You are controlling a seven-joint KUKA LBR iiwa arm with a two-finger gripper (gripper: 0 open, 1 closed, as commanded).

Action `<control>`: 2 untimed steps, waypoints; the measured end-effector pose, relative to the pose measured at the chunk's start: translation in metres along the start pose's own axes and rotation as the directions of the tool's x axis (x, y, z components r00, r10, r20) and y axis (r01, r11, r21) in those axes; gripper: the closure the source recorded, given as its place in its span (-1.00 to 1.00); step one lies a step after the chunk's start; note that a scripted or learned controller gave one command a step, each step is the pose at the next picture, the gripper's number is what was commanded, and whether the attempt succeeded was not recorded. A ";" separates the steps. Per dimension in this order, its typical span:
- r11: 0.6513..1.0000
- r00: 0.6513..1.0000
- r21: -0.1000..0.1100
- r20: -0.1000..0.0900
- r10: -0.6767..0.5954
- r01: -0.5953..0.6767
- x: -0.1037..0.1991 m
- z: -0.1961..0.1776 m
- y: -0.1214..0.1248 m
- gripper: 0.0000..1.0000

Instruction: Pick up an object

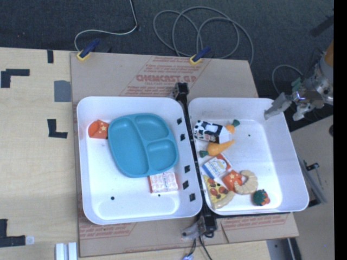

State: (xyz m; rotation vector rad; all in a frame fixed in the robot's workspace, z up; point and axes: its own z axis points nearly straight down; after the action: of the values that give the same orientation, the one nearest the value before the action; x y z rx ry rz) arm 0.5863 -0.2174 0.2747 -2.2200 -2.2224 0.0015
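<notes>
Nearest you, a green-and-red toy (pixel 261 197) sits in the right bin's (pixel 282 161) front corner beside a round biscuit (pixel 248 181). Your tool (pixel 295 103) hangs over that bin's far right rim, grasping nothing; you cannot tell its finger gap.

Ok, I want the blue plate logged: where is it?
In the camera view, the blue plate lies in the left bin, between an orange toy and a small red-and-white packet.

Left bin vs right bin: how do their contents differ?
The left bin holds few things: a big blue tray, an orange toy touching the tray's left edge, and a small packet. The right bin holds many small toys clustered along its left side. Both are shallow and white.
</notes>
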 end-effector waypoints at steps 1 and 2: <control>1.000 1.000 0.003 -0.002 -0.001 0.001 0.058 0.122 0.030 -1.00; 1.000 1.000 -0.004 0.001 -0.001 0.001 0.087 0.189 0.083 -1.00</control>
State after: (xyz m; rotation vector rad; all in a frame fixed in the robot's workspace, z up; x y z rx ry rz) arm 0.6694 -0.1307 0.0860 -2.2210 -2.2261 -0.0025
